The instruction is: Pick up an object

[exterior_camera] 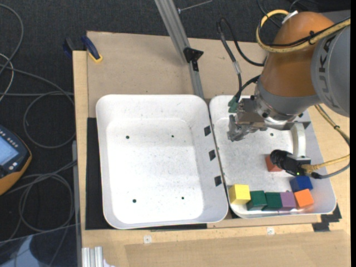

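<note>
Bench [139, 60]: carries two white bins side by side.

Left bin [111, 166]: nothing to note.

Right bin [245, 160]: holds every candidate object.

Arm [295, 54]: enters from the right and hangs over the far half of the right bin.

Gripper [238, 131]: pointed down near the bin's far left corner, well apart from the blocks. It has hold of nothing that can be seen; whether it is parted or closed cannot be told.

Blocks: a row along the near edge, touching or nearly so: yellow block [241, 193], green blocks [265, 199], purple block [287, 199], orange block [303, 197], blue block [303, 183] just behind. A red-brown block [272, 163] sits by the right edge, partly hidden by a black fitting [285, 161].

Risks, in my judgement: the packed row and bin wall leave little finger room, so a grasp may jam, push or slip. A descent from the present spot would meet bare floor.
</note>
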You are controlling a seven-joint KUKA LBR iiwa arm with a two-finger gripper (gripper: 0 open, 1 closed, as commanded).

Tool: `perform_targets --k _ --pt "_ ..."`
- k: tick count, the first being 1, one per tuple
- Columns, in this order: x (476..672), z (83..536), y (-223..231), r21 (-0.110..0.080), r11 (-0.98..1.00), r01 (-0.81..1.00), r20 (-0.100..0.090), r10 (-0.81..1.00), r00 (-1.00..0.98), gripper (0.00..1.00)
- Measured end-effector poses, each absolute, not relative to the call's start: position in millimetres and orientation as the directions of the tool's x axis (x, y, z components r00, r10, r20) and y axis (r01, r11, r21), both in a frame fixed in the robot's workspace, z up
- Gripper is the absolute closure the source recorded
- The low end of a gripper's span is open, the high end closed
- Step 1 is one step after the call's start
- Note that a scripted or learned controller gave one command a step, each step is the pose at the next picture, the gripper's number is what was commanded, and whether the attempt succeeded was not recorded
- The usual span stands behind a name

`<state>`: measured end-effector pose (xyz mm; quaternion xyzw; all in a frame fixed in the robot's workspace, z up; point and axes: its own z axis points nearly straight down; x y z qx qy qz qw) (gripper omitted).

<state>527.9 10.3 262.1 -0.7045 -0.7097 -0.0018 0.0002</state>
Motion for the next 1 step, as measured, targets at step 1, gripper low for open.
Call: perform_targets --k 1 --pt "520.3 246.6 59.2 -0.003 0.006 1.000 0.003 1.000 -0.006 1.00"
